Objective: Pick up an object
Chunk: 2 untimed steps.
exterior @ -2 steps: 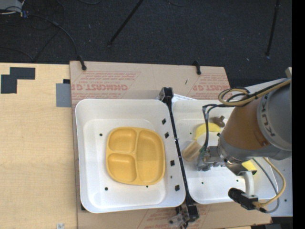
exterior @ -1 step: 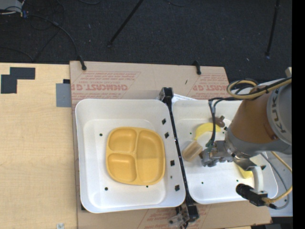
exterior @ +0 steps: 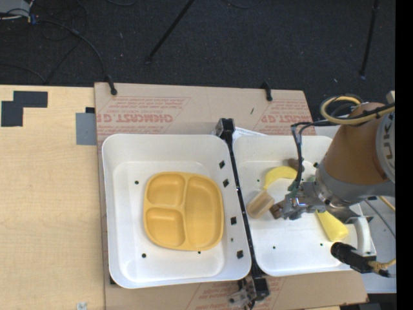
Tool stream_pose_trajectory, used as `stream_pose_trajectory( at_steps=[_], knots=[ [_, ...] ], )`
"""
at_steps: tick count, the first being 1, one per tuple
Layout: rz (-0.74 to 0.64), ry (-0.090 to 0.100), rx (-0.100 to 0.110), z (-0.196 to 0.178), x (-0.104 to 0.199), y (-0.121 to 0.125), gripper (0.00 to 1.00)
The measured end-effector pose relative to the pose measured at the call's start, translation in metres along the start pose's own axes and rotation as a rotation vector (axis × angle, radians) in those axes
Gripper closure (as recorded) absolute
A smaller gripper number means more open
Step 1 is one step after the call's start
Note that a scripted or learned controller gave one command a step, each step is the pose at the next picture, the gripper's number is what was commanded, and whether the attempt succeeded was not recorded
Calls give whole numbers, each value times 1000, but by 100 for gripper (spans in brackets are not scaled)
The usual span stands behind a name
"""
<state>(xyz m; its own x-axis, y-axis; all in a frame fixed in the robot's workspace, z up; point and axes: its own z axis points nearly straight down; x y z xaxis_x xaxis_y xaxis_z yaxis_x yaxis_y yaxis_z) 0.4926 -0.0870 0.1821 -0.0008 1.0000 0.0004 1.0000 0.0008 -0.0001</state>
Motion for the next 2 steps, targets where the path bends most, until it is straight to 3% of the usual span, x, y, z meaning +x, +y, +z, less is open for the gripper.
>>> stream_pose_trajectory(
  at_steps=[1,2],
  knots=[
    [-1,0,-1,-46,8,-2,100],
    [-5,3,5,-43,66,-10,100]
  ],
)
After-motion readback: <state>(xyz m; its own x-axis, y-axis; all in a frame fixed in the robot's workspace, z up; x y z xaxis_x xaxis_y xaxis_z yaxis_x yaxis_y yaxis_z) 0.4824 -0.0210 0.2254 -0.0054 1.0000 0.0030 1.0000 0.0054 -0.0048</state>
